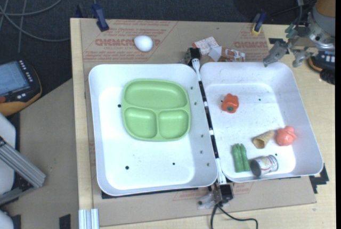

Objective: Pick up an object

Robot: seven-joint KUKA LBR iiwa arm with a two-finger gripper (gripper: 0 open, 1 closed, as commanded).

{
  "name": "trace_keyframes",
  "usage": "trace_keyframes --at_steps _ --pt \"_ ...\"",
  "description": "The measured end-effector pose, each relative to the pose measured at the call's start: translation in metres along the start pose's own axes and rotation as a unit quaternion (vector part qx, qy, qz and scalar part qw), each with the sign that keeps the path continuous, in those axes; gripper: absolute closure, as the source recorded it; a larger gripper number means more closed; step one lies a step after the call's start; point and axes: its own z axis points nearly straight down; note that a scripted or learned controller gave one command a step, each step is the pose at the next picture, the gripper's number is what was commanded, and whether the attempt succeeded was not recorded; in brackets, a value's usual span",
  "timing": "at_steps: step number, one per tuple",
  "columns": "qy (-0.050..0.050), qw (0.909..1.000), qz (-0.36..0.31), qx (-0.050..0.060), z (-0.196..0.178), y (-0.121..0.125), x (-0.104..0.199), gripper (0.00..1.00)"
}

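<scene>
The right bin (pixel 298 95) holds several small objects. An orange pepper (pixel 229 103) lies near its middle. Toward the front are a tan cone (pixel 262 140), a red-orange fruit (pixel 285 136), a green vegetable (pixel 240 157) and a small can (pixel 265 164) on its side. My gripper (pixel 284 56) hangs over the back right corner of this bin, far from all of them. Its fingers are spread open with nothing between them.
A green divided plate (pixel 156 109) lies in the left bin (pixel 106 132). Behind the bins, a white egg (pixel 143 42) and some crumpled wrappers (pixel 213 48) rest on the bench. Blue clamps (pixel 99 16) grip the bench's back edge.
</scene>
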Motion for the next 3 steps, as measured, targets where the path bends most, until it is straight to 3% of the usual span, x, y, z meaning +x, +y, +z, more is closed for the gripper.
trace_keyframes --at_steps 1,2,3 --pt "0.001 1.0 0.0 0.002 0.085 -0.055 0.005 0.0" --pt "0.002 1.0 -0.002 0.0 0.034 -0.071 0.141 0.0" --pt "0.0 1.0 0.001 0.001 0.135 -0.058 0.088 0.0"
